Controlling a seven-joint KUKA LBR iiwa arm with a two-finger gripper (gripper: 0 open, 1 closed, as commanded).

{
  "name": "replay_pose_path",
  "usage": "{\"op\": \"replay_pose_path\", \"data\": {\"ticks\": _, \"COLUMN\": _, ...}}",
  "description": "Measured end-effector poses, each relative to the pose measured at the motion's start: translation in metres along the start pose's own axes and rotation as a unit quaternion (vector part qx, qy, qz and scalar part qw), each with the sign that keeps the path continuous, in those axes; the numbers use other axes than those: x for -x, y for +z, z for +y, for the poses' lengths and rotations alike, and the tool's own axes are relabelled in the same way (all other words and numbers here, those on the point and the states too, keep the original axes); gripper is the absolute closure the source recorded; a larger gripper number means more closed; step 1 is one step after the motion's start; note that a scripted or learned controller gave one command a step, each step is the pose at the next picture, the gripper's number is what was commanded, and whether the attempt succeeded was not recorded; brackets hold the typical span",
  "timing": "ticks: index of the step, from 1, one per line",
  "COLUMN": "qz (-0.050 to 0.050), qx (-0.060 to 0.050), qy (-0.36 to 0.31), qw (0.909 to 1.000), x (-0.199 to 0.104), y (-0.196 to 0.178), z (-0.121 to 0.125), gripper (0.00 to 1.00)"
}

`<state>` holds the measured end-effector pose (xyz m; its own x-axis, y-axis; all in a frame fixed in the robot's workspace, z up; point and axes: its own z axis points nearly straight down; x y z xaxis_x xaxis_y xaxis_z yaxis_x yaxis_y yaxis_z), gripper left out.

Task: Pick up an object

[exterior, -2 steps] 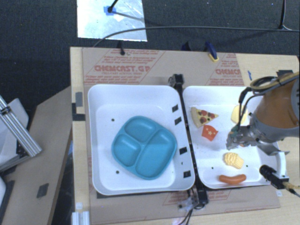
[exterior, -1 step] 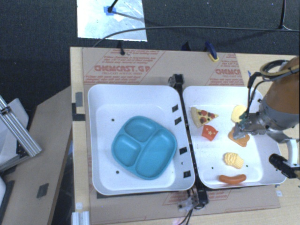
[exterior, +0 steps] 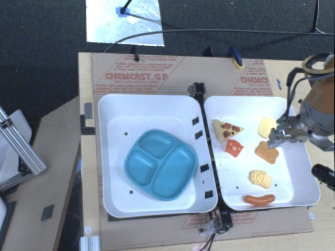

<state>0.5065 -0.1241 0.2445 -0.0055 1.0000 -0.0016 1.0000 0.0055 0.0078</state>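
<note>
The gripper hangs over the right bin, just above the toast piece, with the cheese wedge just beside it. I cannot tell its state. With 2 pieces so near, it could nudge 1 aside and close on nothing.

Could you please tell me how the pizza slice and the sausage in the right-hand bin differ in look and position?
The pizza slice is a flat yellow wedge with red spots; the sausage is a plain orange-red rod with rounded ends. The pizza slice lies at the far left of the right bin, near the divider; the sausage lies along its near edge. Both are toy foods resting loose on the bin floor, apart from the gripper.
</note>
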Motion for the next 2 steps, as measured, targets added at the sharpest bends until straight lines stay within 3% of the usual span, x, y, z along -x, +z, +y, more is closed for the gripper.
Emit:
{"op": "replay_pose_path", "data": {"ticks": 1, "qz": 0.0, "qx": -0.001, "qy": 0.0, "qw": 1.0, "x": 0.0, "y": -0.025, "z": 0.002, "gripper": 1.0}}
{"op": "replay_pose_path", "data": {"ticks": 2, "qz": 0.001, "qx": -0.003, "qy": -0.002, "qw": 1.0, "x": -0.045, "y": -0.018, "z": -0.007, "gripper": 1.0}}
